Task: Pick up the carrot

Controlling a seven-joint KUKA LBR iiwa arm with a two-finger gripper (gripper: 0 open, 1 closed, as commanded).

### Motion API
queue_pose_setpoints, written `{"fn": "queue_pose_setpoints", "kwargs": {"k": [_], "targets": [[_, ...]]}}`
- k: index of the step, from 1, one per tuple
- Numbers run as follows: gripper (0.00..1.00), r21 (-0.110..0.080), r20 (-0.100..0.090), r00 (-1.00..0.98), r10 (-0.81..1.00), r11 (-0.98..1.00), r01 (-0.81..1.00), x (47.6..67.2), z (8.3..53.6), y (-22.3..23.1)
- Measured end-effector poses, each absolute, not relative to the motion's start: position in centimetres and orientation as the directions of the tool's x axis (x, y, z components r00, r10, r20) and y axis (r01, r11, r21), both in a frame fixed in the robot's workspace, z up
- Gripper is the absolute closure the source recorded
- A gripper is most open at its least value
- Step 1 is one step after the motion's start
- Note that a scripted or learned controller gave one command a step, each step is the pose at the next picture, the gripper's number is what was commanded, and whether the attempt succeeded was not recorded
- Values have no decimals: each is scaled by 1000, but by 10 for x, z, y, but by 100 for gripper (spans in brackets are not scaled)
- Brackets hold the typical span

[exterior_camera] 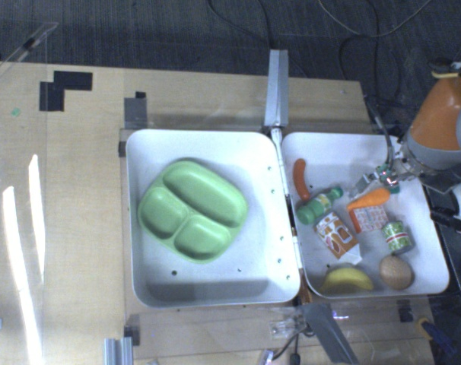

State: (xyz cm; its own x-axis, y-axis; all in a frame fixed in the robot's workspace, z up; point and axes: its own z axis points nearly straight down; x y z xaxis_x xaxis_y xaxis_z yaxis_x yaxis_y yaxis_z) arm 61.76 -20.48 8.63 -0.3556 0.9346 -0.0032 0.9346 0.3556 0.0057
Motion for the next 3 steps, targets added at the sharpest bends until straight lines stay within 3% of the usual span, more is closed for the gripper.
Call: {"fn": "queue_pose_setpoints", "kwargs": {"k": [1,2,3], "targets": [[0,6,-3,-356,935,356,935,618,86,-205],[0,7,-3,-344,939,344,939,604,87,-204],[0,7,-5,-294,956,294,956,664,133,-204]]}}
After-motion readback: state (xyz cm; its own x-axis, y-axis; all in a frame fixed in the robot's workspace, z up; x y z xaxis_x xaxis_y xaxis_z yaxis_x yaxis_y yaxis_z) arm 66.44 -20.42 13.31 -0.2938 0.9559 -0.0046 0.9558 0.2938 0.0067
